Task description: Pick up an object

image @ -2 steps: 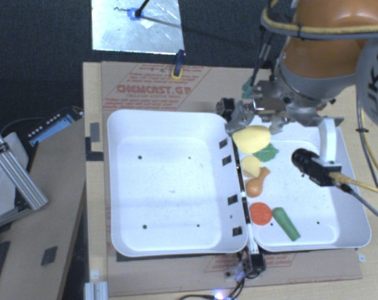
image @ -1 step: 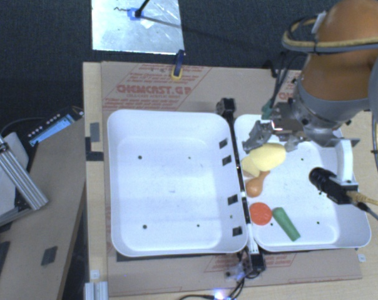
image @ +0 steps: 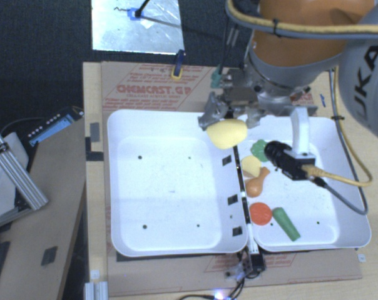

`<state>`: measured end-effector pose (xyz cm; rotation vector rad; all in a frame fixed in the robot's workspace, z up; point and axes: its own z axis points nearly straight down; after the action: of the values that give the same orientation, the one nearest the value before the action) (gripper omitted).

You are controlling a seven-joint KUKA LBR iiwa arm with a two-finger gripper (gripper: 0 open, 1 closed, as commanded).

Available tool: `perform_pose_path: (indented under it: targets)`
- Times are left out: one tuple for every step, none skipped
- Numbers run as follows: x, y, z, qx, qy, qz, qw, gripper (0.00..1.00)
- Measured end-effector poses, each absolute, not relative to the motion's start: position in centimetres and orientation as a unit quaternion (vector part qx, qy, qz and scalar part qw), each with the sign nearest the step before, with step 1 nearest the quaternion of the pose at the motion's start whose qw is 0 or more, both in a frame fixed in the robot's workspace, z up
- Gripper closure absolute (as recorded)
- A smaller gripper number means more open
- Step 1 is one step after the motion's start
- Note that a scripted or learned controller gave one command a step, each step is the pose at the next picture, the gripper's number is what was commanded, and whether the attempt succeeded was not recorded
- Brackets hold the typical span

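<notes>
Carrying a pale yellow lemon-shaped object [image: 226,133] in my hand [image: 229,119], or so it reads: the dark fingers sit on either flank of it at its upper edge, closed in on it, and it hangs above the black divider [image: 241,192] where the two white bins meet. Landmark for these notes: that divider. Left of it, the left bin [image: 132,136] shows bare white floor with a few small dark dots. Right of it, the right bin [image: 342,230] keeps the remaining pieces. Count there: one green lump [image: 258,148] just right of the divider near its far end; one small yellow piece [image: 251,165] touching the divider side; one tan pear-like piece [image: 258,182] just nearer than that; one orange-red round [image: 260,214] close to the divider's near end; one green stick-shaped piece [image: 286,223] beside the round, farther from the divider. A black cable fitting [image: 288,160] off my wrist hangs over the same bin. Step, by my judgement: the pick itself looks made and I am in the lift or carry. Next move calls for keeping the squeeze steady, since the grip sits high on a rounded body that could slip out, and for rising clear of the divider.
</notes>
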<state>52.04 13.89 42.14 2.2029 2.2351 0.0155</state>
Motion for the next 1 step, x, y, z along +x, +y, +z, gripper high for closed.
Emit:
perform_pose_path:
  targets:
    - [50.73, 13.25, 32.31, 0.707, 0.707, -0.0036, -0.002, 1.0]
